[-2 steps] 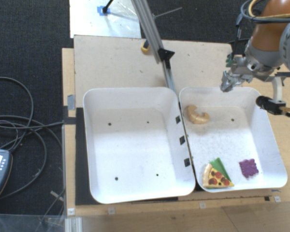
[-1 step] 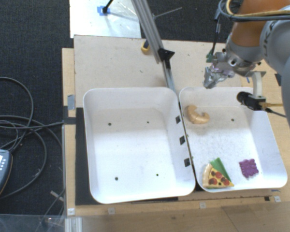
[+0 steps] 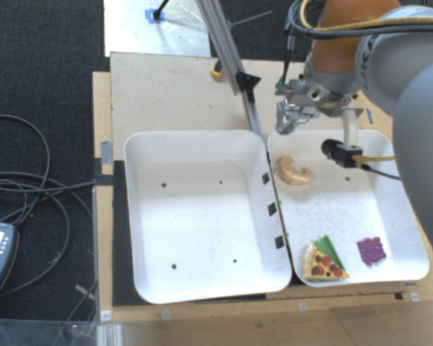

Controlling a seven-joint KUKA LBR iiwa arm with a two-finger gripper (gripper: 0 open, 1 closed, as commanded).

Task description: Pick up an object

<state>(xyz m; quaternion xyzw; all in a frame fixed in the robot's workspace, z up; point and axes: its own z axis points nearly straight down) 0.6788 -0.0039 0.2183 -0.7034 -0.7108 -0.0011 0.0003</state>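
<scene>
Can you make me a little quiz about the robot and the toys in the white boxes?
1. True or false: the croissant lies in the right bin.
2. Which toy is nearest the tool? A) pizza slice B) croissant C) purple grapes
3. How many toys lie in the right bin?

Key: 1 true. 2 B: the tool hangs over the bin's far edge, just beyond the croissant. 3 three.

No text, label, brand, number or sign is legible on anything here.
</scene>
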